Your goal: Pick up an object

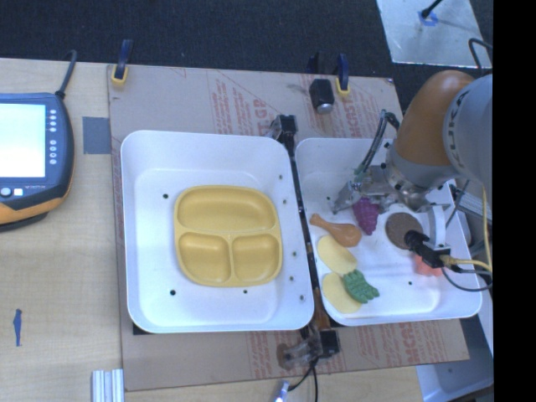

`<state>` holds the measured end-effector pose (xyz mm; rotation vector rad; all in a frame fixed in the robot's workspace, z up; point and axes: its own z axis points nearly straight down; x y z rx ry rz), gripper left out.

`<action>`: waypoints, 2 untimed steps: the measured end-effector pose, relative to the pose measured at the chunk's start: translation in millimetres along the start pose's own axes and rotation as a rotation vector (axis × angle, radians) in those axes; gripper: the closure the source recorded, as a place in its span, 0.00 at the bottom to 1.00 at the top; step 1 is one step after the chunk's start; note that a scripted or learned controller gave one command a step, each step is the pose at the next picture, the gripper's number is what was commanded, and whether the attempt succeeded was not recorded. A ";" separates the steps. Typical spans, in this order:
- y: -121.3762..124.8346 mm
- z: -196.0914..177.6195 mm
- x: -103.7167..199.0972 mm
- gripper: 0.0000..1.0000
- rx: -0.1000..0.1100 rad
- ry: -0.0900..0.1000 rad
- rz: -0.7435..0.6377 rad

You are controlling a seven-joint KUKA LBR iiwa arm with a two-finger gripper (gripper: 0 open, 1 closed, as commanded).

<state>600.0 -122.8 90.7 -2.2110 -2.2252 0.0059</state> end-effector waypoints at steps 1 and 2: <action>0.4 -11.2 -1.8 1.00 0.000 -0.002 -0.001; 4.7 -102.4 57.9 1.00 -0.006 0.000 0.002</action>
